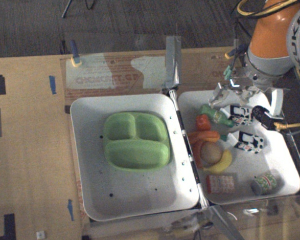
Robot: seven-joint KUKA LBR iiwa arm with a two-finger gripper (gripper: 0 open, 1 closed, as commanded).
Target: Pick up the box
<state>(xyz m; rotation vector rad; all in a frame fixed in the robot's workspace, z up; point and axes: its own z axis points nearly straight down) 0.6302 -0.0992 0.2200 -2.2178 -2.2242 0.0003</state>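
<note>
over on the left side of the frame, the left bin [89, 198] sits with a green divided tray [136, 141] lying flat in its upper middle. moving right past the rim between the two, the right bin [290, 181] is crowded: a red pepper [203, 122] and a carrot [205, 136] hug its left wall, a banana [222, 163] curls under a brownish round fruit [210, 151]. below them, at the lower centre-right of the frame, the box [221, 182] lies flat near the bin's bottom edge, well apart from me. just right of it a small can [264, 183] lies on its side. up in the upper right, my gripper [245, 128] hangs over the bin's top half, its black-and-white fingers [250, 142] spread apart, nothing between them.
</note>
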